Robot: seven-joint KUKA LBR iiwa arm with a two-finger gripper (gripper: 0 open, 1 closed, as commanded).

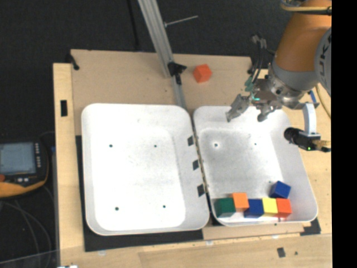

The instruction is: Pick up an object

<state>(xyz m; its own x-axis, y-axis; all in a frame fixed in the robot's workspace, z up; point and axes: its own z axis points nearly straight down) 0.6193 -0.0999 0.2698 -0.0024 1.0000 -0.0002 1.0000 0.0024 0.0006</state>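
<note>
Arm [301,43]: grey w/ orange band, reaching in from right side, wrist above far edge of right bin.
Claw [249,111]: over far part of right bin, fingers spread apart, pointing down and a bit to left; nothing between them.
Right bin [290,149]: white, shallow, on counter; blocks all gathered at near edge.
Green block [225,206]: near-left corner area of right bin, leftmost of the row.
Orange block [240,200]: just beside green one, touching it, a bit further back.
Blue block [254,207]: in the row, betw. orange block and yellow one.
Yellow block [270,206]: in the row, right of blue block, touching.
Red-orange block [284,206]: right end of the row, beside yellow.
Second blue block [280,190]: behind right end of row, tilted a little, near red-orange one.
Claw vs. blocks: well apart, blocks at near edge, claw at far edge.
Left bin [95,166]: white, beside right bin, edges touching in middle.
Loose orange cube [202,73]: on counter [111,77] behind the bins, outside both.
Metal pole [157,29]: slanted, from top down to the gap betw. bins.
Handheld device [19,163]: off counter at far left, w/ screen.
</note>
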